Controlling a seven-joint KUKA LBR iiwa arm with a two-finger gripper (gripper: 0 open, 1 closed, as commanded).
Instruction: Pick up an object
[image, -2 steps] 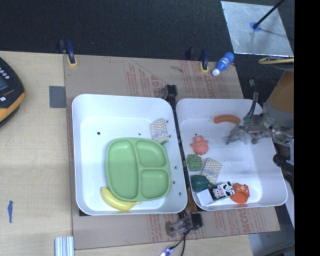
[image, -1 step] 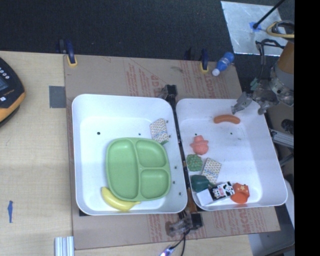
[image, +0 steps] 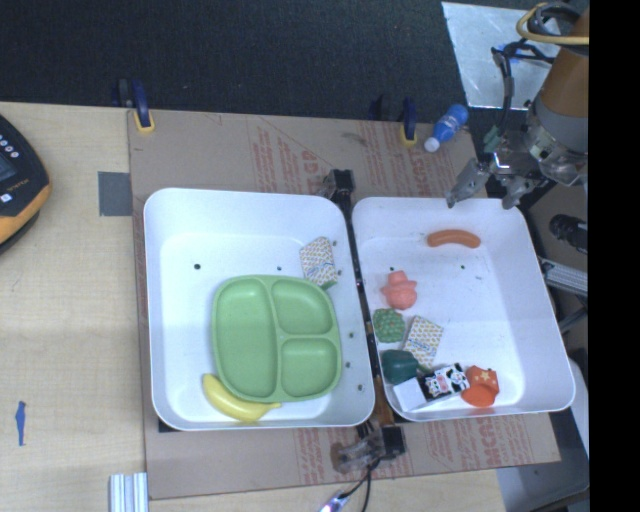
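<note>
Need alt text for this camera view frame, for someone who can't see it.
The arm's open pincer hovers over the far rim of the right bin, which holds an orange sausage, a pink toy and other small items clustered at its near left corner. The left bin holds a green divided plate, a banana and a patterned pouch.

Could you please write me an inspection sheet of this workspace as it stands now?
Surface: cardboard sheet clamped to a wooden bench, bearing the left bin and right bin side by side.
Job's things: right bin holds a sausage, pink toy, green block, patterned packet, dark green piece, cow-print item, orange toy.
Clutter: left bin holds a green divided plate, banana, second patterned packet.
Grippers: end effector open, above the right bin's far rim, holding nothing.
Cables: cable at the near edge.
Surroundings: bottle, yellow-black device.
</note>
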